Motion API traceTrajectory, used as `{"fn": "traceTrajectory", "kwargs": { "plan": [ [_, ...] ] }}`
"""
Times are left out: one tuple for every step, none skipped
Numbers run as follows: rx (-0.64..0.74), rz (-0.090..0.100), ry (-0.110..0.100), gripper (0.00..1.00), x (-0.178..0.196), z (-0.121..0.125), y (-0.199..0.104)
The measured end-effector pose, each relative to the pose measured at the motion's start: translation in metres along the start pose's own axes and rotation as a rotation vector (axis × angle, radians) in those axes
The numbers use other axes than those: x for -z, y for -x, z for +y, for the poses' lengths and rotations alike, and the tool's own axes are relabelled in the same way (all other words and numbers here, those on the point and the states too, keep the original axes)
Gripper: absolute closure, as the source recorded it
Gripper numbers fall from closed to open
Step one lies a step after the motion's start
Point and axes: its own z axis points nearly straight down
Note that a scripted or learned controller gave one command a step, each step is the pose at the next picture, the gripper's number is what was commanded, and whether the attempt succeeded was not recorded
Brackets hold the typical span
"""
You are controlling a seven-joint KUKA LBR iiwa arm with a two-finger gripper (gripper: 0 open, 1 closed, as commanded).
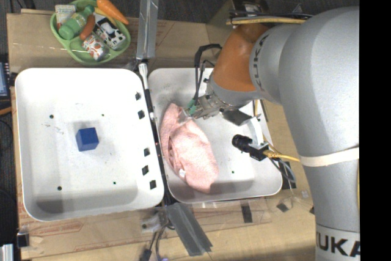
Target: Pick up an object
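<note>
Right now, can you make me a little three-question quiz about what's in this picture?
1. True or false: the blue cube lies in the left bin.
2. Which bin holds the pink cloth? A) left B) right
3. Fill in: the green bowl of toy food sits beyond the ____ bin.

Key: 1 true. 2 B, the right bin, where the gripper reaches down at the cloth's top edge. 3 left.

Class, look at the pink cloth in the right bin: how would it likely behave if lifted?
The pink cloth lies crumpled in folds, so it is probably floppy and would drape. It looks light. A pinch at one edge might lift only part of it.
</note>
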Motion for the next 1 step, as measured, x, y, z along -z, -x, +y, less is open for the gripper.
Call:
{"fn": "traceTrajectory", "kwargs": {
  "plan": [
    [-0.134,0.001,0.0,1.0,0.091,0.0804,-0.0783]
  ]
}}
